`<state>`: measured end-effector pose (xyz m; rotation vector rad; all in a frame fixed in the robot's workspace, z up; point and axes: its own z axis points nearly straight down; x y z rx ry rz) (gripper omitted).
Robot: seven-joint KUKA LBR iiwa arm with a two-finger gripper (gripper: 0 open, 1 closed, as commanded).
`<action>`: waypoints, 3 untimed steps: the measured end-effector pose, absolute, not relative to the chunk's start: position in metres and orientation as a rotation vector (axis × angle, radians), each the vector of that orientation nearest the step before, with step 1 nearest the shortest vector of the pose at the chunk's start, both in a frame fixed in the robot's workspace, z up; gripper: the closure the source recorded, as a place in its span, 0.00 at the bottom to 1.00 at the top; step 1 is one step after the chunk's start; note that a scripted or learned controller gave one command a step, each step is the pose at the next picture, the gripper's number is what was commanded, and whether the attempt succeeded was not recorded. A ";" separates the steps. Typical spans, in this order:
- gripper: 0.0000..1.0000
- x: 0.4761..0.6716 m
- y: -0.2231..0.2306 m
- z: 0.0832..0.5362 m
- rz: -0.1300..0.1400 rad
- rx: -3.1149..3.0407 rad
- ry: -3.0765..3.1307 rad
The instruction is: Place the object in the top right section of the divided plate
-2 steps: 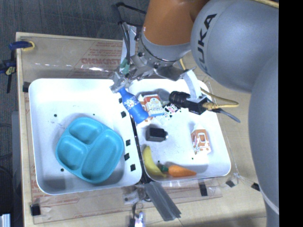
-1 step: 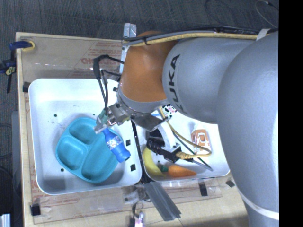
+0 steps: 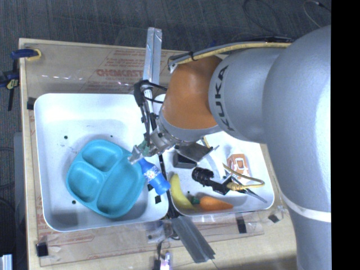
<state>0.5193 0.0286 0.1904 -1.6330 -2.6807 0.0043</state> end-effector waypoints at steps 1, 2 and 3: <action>1.00 0.535 0.073 0.191 0.003 -1.608 -2.697; 1.00 0.563 0.066 0.191 0.002 -1.533 -2.741; 1.00 0.597 0.052 0.192 0.001 -1.419 -2.803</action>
